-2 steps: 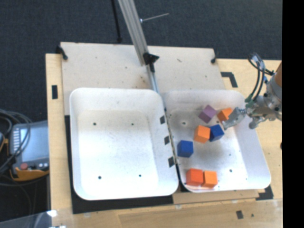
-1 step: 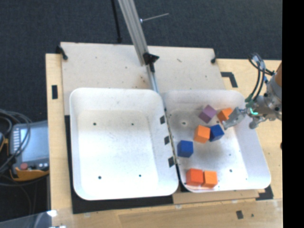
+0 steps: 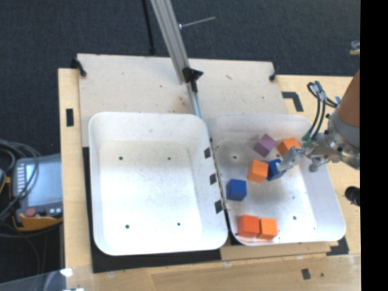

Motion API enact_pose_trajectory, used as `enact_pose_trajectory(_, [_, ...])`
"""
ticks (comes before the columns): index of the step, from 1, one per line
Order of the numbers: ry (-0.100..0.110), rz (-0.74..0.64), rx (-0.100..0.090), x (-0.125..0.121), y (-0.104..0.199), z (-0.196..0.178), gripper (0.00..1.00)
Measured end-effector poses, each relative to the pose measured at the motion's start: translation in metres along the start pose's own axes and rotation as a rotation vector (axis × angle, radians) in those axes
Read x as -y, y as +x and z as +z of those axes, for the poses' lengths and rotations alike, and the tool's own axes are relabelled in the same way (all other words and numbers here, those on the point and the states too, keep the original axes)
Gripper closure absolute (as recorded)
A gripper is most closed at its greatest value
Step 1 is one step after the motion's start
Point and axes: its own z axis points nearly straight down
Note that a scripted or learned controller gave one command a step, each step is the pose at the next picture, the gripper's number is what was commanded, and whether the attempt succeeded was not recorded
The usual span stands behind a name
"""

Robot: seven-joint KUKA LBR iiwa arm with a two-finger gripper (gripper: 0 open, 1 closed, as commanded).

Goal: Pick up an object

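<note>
Two shallow white bins sit side by side on a pale bench; both look like smooth moulded plastic with rounded corners. The left bin shows small dark dots on its floor. The right bin holds a scatter of matte blocks that look like foam.

Reading the right bin as a clock face: a purple cube at about 12 o'clock, tilted onto a corner. An orange cube just beside it at 1 o'clock. An orange block near the centre, touching a small blue block on its 3 o'clock side. A blue cube at 9 o'clock, apart from the others. At 6 o'clock, two orange blocks lie side by side, touching; their joint long axis runs 9 to 3.

The gripper, grey metal, comes in from 3 o'clock. Its tip sits at the small blue block, but whether the claw is apart or closed on it I cannot tell.
</note>
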Motion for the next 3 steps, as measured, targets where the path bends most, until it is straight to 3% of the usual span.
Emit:
enact_pose_trajectory(2, [0.0, 0.001, -0.001, 0.006, 0.005, 0.115, 0.0])
enact_pose_trajectory(3, [-0.009, 0.009, -0.001, 0.004, 0.004, 0.101, 1.0])
